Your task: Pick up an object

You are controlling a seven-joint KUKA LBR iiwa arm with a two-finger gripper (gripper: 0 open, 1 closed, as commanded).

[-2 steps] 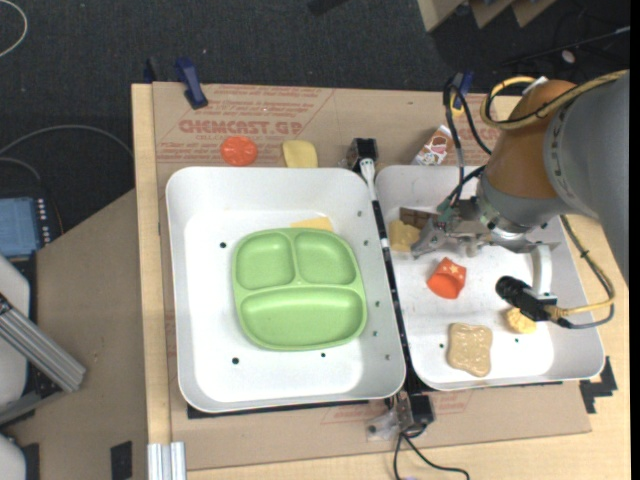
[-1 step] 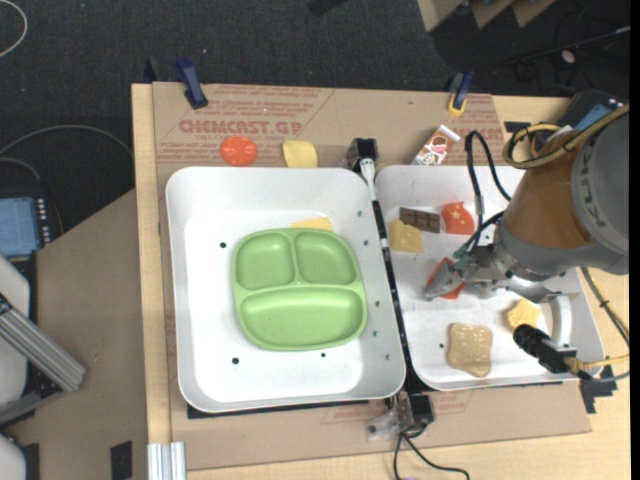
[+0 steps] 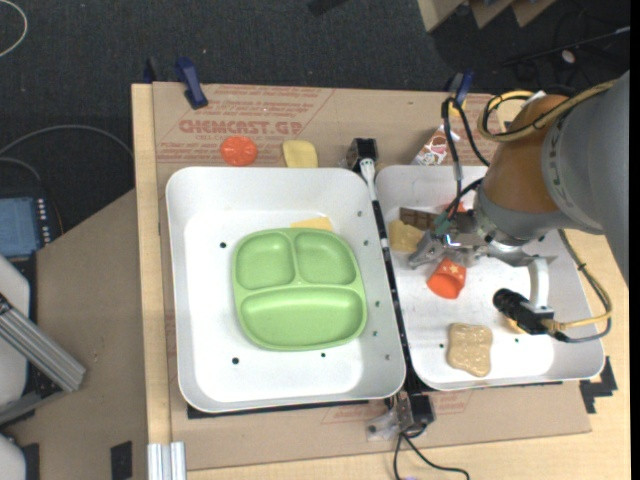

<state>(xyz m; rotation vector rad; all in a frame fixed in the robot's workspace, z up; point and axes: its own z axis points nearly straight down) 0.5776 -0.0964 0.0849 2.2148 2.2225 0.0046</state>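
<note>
A green plate [image 3: 297, 288] lay in the left bin [image 3: 190, 268]. In the right bin [image 3: 425, 353] the gripper [image 3: 434, 249] hung low between a yellow block [image 3: 403, 236] and an orange cup [image 3: 446, 280], its opening impossible to tell. Closing there might catch neither, or knock the cup rolling.

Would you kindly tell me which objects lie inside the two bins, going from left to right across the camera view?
Green divided plastic plate → small pale yellow block → orange plastic cup-like piece → tan biscuit-shaped piece.
</note>
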